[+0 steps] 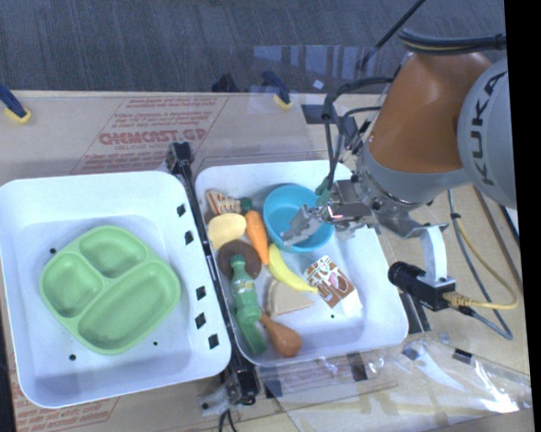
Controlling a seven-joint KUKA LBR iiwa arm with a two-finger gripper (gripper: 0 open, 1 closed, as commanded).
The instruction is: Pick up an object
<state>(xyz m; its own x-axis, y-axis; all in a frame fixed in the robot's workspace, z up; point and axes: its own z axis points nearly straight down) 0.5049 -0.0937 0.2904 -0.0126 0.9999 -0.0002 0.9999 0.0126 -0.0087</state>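
Orange-banded and bulky, the arm looms closest, its gripper spread over the blue bowl in the right bin. Just below the bowl lie a banana and carrot. Likely light, rigid and slick plastic, the bowl looks best pinched across its thin rim. Left of the bowl, beyond the divider, sits a green plate.

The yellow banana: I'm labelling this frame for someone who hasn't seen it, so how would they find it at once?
Start at the right-hand white bin, the one crowded with toy food. Near its middle, just below the round blue bowl, lies the curved yellow plastic banana, between the orange carrot and the brown-and-white printed packet. It is the only long, bent, bright yellow piece there.
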